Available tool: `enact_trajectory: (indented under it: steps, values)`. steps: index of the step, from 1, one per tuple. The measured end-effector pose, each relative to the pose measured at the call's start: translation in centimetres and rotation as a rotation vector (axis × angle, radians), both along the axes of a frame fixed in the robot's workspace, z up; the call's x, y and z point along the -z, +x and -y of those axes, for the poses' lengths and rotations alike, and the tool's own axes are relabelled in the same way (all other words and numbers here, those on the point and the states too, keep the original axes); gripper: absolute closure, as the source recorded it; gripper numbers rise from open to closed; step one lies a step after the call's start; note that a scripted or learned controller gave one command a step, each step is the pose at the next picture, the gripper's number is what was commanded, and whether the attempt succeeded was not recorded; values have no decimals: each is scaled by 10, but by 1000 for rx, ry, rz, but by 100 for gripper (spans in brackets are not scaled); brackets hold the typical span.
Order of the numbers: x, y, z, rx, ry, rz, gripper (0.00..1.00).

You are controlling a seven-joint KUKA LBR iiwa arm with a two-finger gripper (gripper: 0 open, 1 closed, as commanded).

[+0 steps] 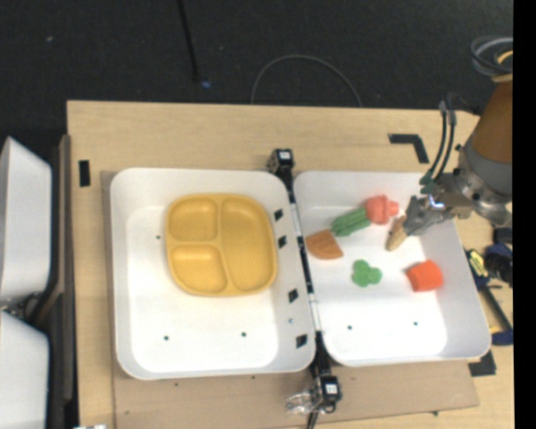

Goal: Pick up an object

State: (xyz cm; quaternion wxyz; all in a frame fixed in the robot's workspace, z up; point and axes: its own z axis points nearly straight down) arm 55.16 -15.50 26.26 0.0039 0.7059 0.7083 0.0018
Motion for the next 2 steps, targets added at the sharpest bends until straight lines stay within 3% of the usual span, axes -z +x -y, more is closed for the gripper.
enact_trajectory:
  steps: [2]
  values:
    - [9, 29, -96, -3, 2, -6, 100]
